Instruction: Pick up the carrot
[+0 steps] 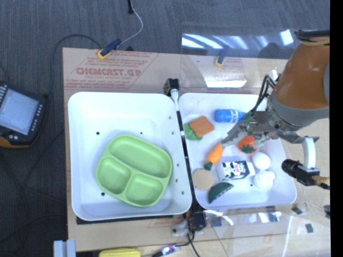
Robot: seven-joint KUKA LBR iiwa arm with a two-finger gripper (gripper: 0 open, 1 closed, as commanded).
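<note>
Carrot [215,153]: orange, green stub at lower end, tilted, lying loose mid right bin [278,199]. Around it: sandwich [200,127], blue bottle [229,115], tomato [247,143], cow-print carton [235,169], egg [261,161], cookie [202,179], melon slice [220,190]. Jaws [242,130]: just right of carrot, above tomato; apart or together cannot be told. Left bin [86,111]: green divided plate [134,168]. Desk [80,71] board print reads "CHEMCAST GP".

One fixed camera looks down at a slant on the table [80,74], seemingly from its near side, taking in both bins [86,111] fairly close.
</note>
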